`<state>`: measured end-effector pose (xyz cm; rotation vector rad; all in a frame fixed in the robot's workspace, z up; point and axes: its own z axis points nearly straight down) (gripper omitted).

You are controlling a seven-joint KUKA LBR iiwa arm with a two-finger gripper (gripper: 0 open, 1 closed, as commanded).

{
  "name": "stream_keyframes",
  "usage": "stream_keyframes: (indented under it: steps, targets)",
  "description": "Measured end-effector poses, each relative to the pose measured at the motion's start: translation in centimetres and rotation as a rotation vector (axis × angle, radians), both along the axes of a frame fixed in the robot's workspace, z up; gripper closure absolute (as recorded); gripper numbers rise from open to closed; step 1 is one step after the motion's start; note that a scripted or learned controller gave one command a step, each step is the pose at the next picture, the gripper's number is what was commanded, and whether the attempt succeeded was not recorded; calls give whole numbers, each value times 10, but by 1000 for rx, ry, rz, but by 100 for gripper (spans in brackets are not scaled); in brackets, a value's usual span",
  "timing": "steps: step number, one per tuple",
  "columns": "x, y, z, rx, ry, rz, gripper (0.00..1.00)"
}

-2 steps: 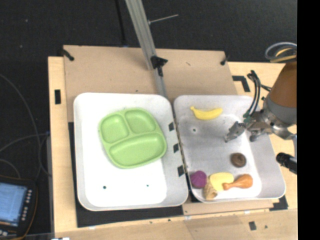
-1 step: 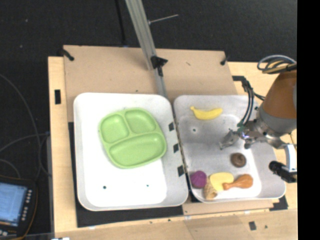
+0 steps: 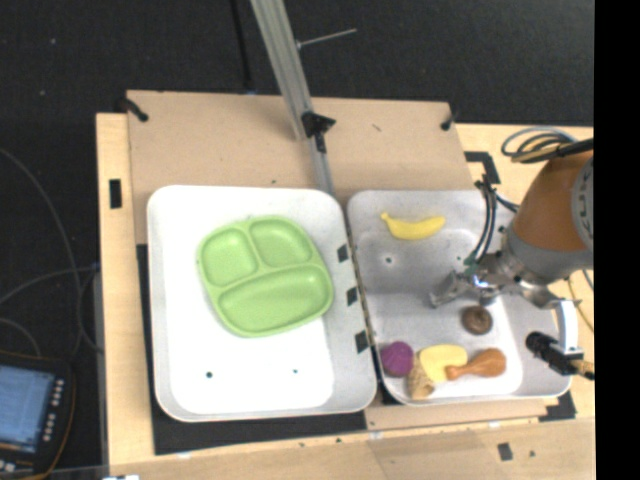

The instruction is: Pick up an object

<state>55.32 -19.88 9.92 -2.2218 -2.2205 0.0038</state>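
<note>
The right bin [image 3: 400, 268] holds a yellow banana [image 3: 412, 226] near its far wall. A small brown round object [image 3: 477, 319] lies toward the right side. Along the near wall sit a purple piece [image 3: 397, 357], a pale yellow piece [image 3: 441, 357] and a brown drumstick-shaped toy [image 3: 479, 365]. My gripper [image 3: 449, 291] is low over the middle of the right bin, just up and left of the brown round object and below the banana. Nothing is visibly held in it.
The left bin [image 3: 180, 368] carries a green divided plate [image 3: 265, 275] in its far half. A metal pole [image 3: 285, 58] rises behind the bins. Cables [image 3: 535, 143] lie at the bench's right, beside the arm's orange band [image 3: 548, 213].
</note>
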Motion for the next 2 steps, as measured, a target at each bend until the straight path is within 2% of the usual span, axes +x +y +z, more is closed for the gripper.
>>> stream_keyframes:
  steps: [1,2]
  targets:
    - [1,-1,13,-1,-7,-4,100]
    - [4,-4,57,-1,-8,1,100]
